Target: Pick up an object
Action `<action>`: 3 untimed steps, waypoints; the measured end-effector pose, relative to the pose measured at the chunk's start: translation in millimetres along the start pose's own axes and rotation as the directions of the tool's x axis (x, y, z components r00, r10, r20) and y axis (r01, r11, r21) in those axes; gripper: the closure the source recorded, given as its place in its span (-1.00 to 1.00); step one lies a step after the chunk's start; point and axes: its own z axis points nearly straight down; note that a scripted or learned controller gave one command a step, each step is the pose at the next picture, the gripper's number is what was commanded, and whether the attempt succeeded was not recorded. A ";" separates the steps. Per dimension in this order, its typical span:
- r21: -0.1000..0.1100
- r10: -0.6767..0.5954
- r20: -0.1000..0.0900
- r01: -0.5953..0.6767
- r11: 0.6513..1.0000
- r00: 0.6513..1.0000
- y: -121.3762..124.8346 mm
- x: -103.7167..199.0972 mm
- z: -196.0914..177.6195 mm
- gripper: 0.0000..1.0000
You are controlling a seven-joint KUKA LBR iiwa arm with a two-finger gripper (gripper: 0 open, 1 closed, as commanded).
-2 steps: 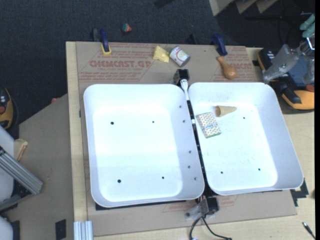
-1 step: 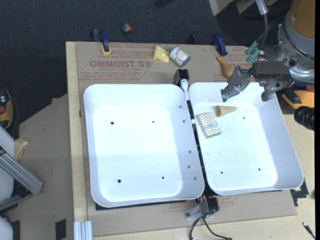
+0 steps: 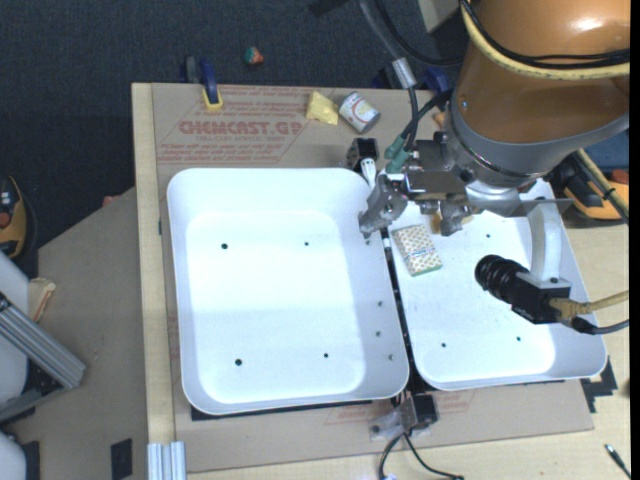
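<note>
A small pale box with a green dotted pattern [image 3: 417, 250] lies flat in the right bin [image 3: 480, 358], close to that bin's left wall. My gripper [image 3: 410, 218] hangs just above and behind the box, near the bins' shared edge. Its two fingers [image 3: 376, 211] stand spread apart, open, with nothing held between them. The box shows just below the gap between the fingers. The big orange and grey arm covers the right bin's far part.
The left bin [image 3: 200, 203] stands beside the right one. On the cardboard behind the bins lie a yellow scrap [image 3: 322, 108], a small white and grey object [image 3: 358, 113] and a blue clamp [image 3: 210, 83]. Cables run down past the wrist.
</note>
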 end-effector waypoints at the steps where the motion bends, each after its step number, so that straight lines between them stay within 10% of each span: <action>1: -0.013 0.007 -0.001 -0.007 1.000 1.000 1.4 -4.0 -15.5 1.00; 2: -0.015 0.001 -0.003 -0.001 1.000 1.000 3.7 60.2 -49.9 1.00; 3: -0.019 0.013 -0.002 -0.013 1.000 1.000 0.3 9.6 -109.7 1.00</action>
